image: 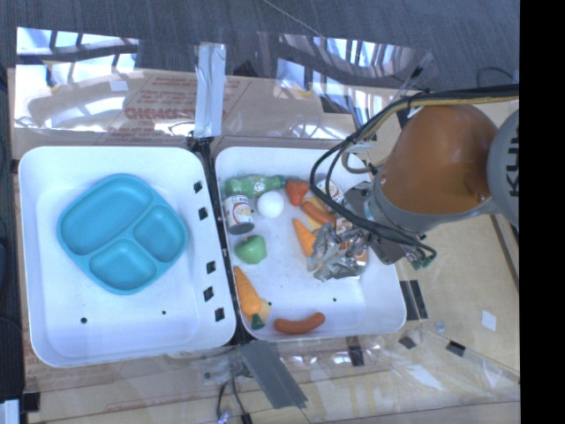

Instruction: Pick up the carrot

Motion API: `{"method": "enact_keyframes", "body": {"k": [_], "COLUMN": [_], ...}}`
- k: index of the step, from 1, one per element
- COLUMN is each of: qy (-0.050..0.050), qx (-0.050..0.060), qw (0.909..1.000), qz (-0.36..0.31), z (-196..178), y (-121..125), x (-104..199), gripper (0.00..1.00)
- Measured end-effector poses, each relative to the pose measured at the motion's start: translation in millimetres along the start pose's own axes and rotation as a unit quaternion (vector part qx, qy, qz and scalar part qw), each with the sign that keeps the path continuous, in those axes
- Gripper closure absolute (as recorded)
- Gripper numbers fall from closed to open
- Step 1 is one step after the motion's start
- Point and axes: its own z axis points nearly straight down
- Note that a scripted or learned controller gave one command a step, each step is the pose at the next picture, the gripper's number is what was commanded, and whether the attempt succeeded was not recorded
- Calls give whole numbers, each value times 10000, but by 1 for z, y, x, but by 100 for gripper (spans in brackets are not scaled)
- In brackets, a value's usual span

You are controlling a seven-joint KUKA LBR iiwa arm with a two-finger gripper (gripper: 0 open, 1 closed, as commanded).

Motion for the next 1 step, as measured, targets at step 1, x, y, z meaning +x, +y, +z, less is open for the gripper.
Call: {"method": "enact_keyframes", "body": {"k": [1], "qy": [9], "qx": [-19], "qw": [9998], "qz": [-216], "z": [119], "y": [-1], "x": [-2], "gripper": [100]}}
